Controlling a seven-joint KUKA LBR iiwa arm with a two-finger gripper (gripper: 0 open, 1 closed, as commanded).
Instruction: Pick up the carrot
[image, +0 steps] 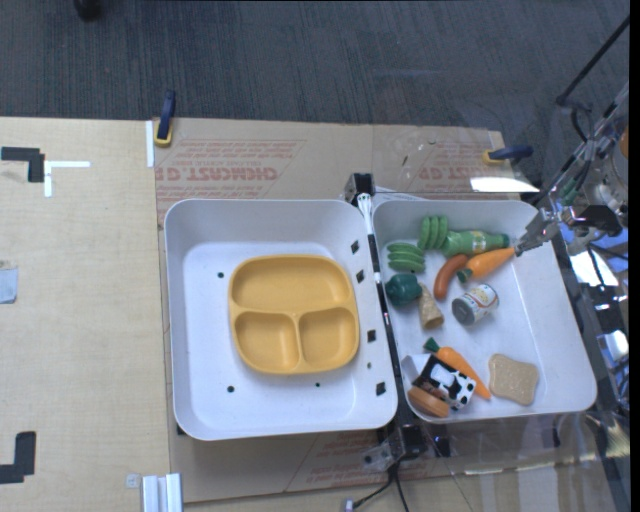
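- Carrot (490, 262) lies in the right bin (570, 330), near that bin's upper right part, slanting with its thicker end up toward the right wall; its lower end sits just beside a red-orange chili-shaped piece (450, 272).
- Left bin (185, 330) is the larger-looking holder; it carries a yellow divided plate (294, 312) with three compartments, all bare, resting near the bin's middle.
- Right bin holds the small play-food items, packed mostly along its left and middle.
- Gripper (527, 238) reaches in at the right bin's upper right corner, its tip touching or just beside the carrot's upper end; whether the jaws are parted or closed on anything cannot be told from this view.
- Toast slice (514, 379) lies flat near the right bin's lower right.
- Green bottle (470, 241) lies on its side near the top, just beside a ribbed green vegetable (433, 232).
- Second orange carrot-like piece (463, 368) lies low in the bin, next to a black-and-white toy (448, 384).
- Small tin can (475, 303) lies tipped near the middle.
- Dark green round vegetable (403, 289) sits by the left wall.
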